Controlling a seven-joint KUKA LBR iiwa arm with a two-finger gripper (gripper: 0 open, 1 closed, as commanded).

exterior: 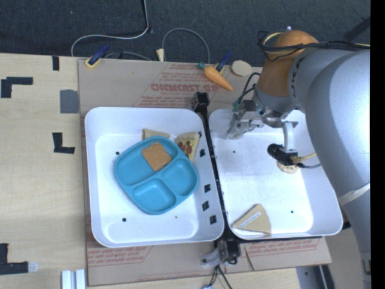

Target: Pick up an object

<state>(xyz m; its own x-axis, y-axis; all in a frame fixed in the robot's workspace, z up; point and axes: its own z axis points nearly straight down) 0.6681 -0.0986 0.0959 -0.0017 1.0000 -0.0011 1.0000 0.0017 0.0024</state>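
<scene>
Nearest the lens, a tan wedge [252, 220] lies flat in the right bin [264, 185], close to its front wall and well apart from the gripper [239, 125]. It is the one loose thing clearly seen on this bin's floor. The gripper hangs over the far left corner of the same bin, just beside the divider between the bins; whether it is open or closed cannot be told at this scale. The grey arm [337, 101] enters from the right.

The left bin [102, 179] holds a blue divided plate [150, 194] with a tan square [157, 156] in its far compartment. A pizza slice [189, 143] lies just beside the plate's far right rim, and a second tan piece [153, 135] shows behind the plate. Beyond the bins, a toy carrot [216, 77] rests on the cardboard sheet [174, 86].
</scene>
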